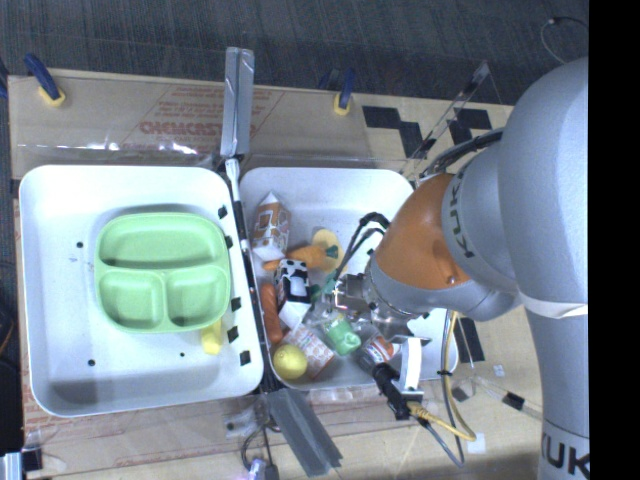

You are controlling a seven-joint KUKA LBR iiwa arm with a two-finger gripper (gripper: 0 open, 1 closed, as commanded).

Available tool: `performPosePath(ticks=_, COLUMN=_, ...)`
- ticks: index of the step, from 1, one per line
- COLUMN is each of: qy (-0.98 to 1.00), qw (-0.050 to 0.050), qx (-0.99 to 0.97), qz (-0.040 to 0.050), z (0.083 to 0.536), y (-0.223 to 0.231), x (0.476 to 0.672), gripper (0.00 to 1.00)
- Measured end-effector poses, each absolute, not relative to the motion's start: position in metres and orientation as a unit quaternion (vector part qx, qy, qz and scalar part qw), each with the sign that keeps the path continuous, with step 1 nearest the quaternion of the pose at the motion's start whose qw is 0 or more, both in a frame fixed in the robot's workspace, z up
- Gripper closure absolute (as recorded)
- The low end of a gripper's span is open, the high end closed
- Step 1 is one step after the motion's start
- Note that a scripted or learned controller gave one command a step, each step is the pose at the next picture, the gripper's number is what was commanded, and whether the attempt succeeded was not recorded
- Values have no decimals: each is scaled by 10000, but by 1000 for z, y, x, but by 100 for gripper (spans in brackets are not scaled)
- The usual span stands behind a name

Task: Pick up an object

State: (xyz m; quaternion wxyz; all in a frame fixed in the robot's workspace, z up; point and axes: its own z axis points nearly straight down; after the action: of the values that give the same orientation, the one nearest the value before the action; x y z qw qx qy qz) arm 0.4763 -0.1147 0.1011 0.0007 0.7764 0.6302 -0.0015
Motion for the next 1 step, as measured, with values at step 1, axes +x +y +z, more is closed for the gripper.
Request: performPosePath(ticks=1, qy=6610, qw=-17, qx=7504, qz=-5, z=192, y=-21, x=544, gripper=100)
